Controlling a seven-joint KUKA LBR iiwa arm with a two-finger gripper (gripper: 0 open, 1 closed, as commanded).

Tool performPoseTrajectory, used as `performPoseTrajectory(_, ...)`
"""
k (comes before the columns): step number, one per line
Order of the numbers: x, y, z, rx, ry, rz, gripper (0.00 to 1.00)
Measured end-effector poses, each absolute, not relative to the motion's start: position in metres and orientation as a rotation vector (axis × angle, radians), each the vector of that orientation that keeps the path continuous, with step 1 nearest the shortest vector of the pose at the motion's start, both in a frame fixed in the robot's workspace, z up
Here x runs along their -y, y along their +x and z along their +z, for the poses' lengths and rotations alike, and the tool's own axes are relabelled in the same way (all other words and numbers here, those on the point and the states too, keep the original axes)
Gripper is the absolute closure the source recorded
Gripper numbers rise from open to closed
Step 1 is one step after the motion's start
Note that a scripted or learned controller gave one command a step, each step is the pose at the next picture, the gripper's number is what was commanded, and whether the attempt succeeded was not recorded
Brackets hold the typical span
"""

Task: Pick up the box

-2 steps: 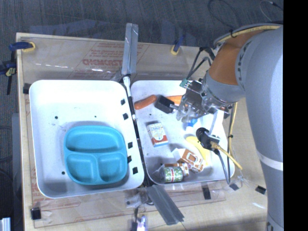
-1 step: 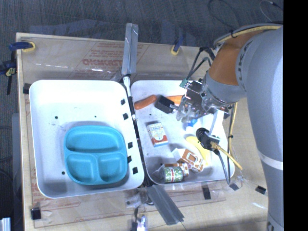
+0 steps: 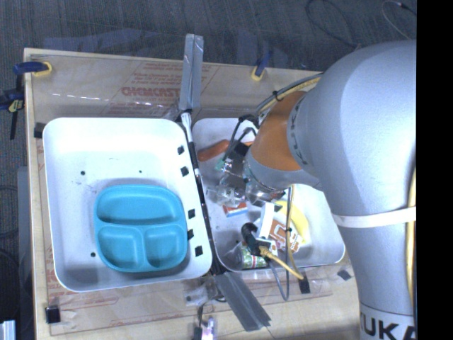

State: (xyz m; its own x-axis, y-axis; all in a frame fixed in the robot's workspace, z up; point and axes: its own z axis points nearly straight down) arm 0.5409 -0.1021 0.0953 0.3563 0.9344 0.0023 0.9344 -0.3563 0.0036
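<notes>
Below me I see a pale wooden worktop [image 3: 106, 83] with faint red lettering, blue clamps [image 3: 32, 68] at its far-left corner, and dark grey carpet floor [image 3: 141, 9] beyond.

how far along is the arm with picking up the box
Done: the arm has reached into the right bin, its gripper low among the clutter. In hand: nothing I can confirm; its wrist hides the grasp. Left: the box lies in the bin beside the gripper, not yet lifted.
</notes>
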Motion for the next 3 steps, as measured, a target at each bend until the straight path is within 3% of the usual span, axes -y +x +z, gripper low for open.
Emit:
performPoseTrajectory(1,0.146,0.513,0.096,-1.763,2.596,0.009,0.00)
performPoseTrajectory(2,0.158,0.524,0.096,-1.699,2.642,0.008,0.00)
performPoseTrajectory(3,0.128,0.486,0.091,-1.821,2.564,-0.002,0.00)
